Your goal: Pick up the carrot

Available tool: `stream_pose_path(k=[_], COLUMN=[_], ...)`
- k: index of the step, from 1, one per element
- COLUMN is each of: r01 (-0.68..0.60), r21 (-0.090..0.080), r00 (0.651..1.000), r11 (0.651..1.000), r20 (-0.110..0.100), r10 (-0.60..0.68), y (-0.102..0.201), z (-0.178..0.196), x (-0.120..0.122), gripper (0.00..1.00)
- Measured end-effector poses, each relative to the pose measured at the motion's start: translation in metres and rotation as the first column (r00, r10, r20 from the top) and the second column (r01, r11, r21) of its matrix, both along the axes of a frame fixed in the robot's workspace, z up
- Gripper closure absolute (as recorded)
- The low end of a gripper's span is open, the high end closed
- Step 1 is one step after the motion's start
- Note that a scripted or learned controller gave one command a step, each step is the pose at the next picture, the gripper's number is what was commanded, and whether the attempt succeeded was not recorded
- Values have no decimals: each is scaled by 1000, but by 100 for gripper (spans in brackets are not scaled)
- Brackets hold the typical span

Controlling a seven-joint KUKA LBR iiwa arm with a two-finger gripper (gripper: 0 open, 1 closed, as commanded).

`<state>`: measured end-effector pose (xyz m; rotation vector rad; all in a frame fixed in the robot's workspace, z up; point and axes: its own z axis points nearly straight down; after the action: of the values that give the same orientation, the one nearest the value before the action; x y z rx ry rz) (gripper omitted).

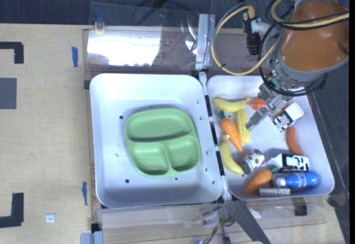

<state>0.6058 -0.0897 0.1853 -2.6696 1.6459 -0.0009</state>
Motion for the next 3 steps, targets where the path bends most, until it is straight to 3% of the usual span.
stream_pose_path(k=[1, 2, 3], r01=[-404, -402, -402], r21=[-3, 0, 0], r00=[915, 916, 916], r11=[915, 916, 916], r20=[2, 5, 5], r10=[404, 402, 402], y=[1, 4, 4], z=[-99, -88, -88], x=[-30, -29, -29], gripper=[0, 100, 0])
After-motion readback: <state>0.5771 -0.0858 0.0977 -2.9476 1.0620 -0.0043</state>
